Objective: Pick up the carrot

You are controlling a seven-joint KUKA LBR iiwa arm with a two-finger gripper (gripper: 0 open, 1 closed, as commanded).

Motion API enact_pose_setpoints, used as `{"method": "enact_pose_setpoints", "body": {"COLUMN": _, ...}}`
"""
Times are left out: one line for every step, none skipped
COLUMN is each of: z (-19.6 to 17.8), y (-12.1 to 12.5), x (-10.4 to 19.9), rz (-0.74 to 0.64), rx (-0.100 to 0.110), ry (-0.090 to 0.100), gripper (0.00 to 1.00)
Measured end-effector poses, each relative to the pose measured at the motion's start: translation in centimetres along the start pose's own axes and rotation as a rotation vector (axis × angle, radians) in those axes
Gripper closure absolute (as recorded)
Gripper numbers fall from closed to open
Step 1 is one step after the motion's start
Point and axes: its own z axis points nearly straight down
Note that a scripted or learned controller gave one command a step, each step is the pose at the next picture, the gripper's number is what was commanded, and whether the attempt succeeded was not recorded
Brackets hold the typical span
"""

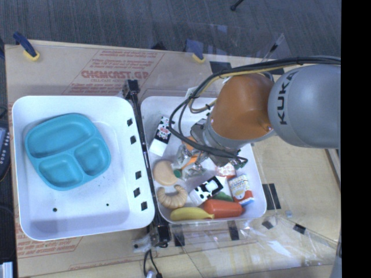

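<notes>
The carrot [186,161] appears as a small orange piece with a green end, lying in the middle of the right bin [259,184] among other toy foods. My gripper [195,157] is down in that bin directly at the carrot, under the orange wrist band [240,106]. The wrist and its cables hide most of the gripper and part of the carrot. I cannot make out whether the carrot is held.
Around the carrot in the right bin are a tan round bun [164,172], a ring biscuit [173,197], a banana [188,214], a long red-orange piece [223,208], a checkered box [208,186] and a small carton [239,187]. The left bin [75,219] holds a blue divided plate [66,149].
</notes>
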Motion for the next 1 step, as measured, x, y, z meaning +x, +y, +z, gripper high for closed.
{"method": "enact_pose_setpoints", "body": {"z": -1.03, "y": 0.04, "x": -0.22, "rz": -0.005, "rx": 0.002, "ry": -0.003, "gripper": 1.00}}
